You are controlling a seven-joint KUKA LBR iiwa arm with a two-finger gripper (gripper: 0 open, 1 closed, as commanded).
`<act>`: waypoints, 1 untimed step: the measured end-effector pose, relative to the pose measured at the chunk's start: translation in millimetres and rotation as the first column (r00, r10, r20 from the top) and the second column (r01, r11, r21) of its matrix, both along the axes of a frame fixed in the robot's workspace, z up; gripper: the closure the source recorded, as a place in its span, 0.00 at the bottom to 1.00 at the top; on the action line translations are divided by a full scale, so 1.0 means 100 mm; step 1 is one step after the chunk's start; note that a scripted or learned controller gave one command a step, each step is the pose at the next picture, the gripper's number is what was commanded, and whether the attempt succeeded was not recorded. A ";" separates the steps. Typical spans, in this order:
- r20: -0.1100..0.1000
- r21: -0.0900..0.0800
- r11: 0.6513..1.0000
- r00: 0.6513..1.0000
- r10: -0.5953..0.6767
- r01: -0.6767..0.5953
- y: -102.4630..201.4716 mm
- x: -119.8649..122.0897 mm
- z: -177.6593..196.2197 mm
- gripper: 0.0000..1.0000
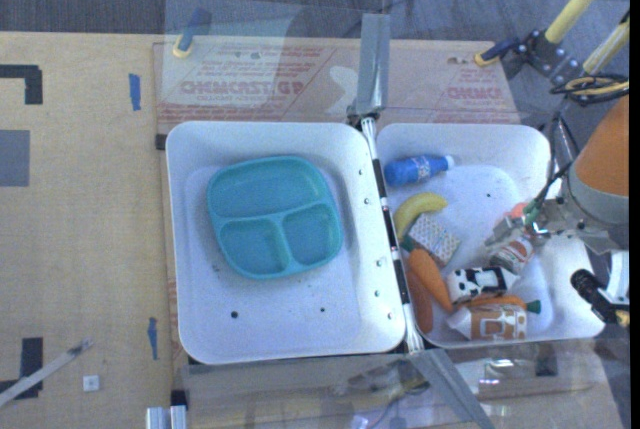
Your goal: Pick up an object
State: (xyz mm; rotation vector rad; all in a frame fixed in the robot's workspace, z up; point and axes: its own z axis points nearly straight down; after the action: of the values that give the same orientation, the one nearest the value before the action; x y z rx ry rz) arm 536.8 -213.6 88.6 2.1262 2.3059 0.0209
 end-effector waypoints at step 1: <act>0.000 -0.004 1.000 1.000 -0.007 0.007 -0.05 0.00 0.07 1.00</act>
State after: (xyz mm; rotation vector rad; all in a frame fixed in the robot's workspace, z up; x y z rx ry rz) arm 536.7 -219.0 95.8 2.1326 2.2959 0.0157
